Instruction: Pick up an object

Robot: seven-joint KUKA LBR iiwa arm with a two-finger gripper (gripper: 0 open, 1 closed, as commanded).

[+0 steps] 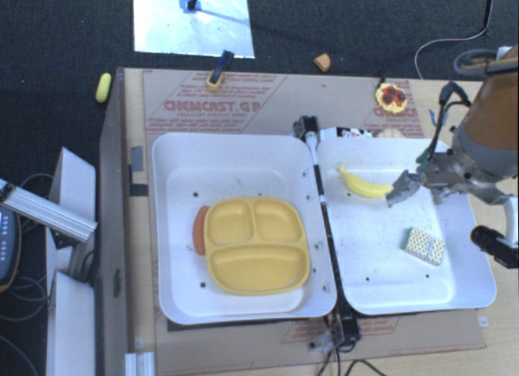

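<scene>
While the curved yellow plastic banana [363, 185] lies flat on the floor of the right-hand shallow white bin [462, 293], towards its upper left, it reads as my likeliest target, since my two-finger gripper [403, 189] sits just beside its right end. Whether a fingertip touches the fruit I cannot tell, and whether my tool is released or clenched I cannot tell either; nothing is visibly held. I judge the pick not yet made. My grey arm with its orange band [492, 115] reaches in from the right at a slant, which would explain the low, sideways approach. Near the banana, lower right in the same bin, rests a small patterned rectangular block [425, 245], well apart from my tool. Across the dividing rim, the left-hand white bin [174, 204] holds a yellow three-compartment plastic tray [256, 246] with an orange sausage-shaped piece [199, 230] tucked against its left edge
</scene>
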